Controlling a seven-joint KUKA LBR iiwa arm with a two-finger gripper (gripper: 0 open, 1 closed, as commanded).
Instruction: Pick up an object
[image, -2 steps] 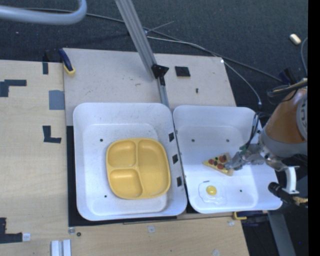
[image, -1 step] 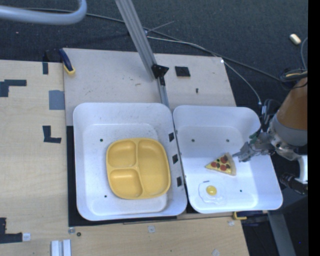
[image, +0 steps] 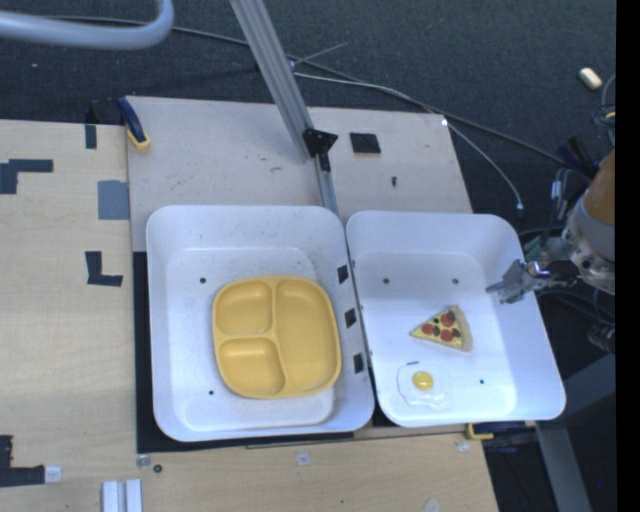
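the gripper hangs over the right rim of the right bin, nothing between its fingers; how far they are spread cannot be told. a pizza slice lies in that bin, a fried egg just below it. the left bin holds a yellow divided plate.

The left bin holds a divided tray. In the right bin lie a pizza slice and, nearer the front, a fried egg; the gripper seems over its right rim.
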